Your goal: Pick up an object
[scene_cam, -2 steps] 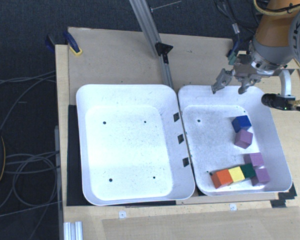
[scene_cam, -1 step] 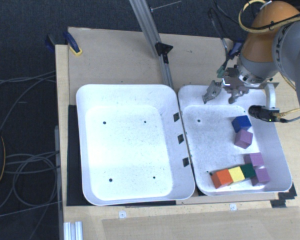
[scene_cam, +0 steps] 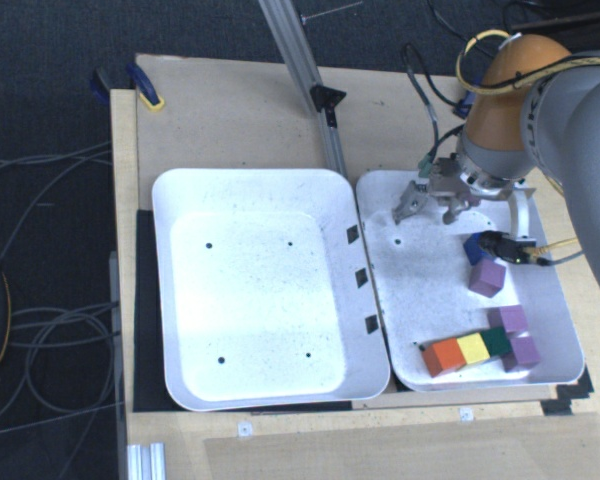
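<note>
Blocks lie in the right bin [scene_cam: 400,268]: a purple cube [scene_cam: 487,277] near its middle, a blue block [scene_cam: 475,247] just above it, and along the near edge a row of orange block [scene_cam: 442,356], yellow block [scene_cam: 472,348] and green block [scene_cam: 496,342], with two more purple blocks [scene_cam: 517,334] at the row's right end. The gripper [scene_cam: 432,206] hangs over the bin's far part, fingers spread apart with nothing between them. The left bin [scene_cam: 255,288] sits just beside it.
</note>
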You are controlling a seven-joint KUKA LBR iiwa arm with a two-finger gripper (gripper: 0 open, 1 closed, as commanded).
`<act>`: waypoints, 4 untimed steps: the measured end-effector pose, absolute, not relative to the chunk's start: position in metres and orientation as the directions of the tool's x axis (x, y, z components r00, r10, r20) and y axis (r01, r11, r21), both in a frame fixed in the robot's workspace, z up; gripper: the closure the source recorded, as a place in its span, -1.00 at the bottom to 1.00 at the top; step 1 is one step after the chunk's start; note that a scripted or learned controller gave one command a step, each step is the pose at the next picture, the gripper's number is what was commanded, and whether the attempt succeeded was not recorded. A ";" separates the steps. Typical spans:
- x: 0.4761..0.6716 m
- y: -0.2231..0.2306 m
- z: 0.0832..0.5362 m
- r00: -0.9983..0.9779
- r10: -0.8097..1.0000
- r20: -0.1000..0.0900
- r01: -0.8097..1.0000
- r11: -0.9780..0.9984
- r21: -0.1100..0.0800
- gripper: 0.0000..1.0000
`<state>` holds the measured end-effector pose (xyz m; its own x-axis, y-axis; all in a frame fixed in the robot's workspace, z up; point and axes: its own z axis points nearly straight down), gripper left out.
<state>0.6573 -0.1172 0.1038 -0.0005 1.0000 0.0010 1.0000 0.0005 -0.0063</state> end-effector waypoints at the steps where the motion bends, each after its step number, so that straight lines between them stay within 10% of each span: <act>1: 0.660 -0.117 0.119 -0.001 1.000 0.001 1.000 0.001 0.002 1.00; 4: 0.638 -0.073 0.213 -0.005 1.000 0.002 1.000 0.005 -0.003 1.00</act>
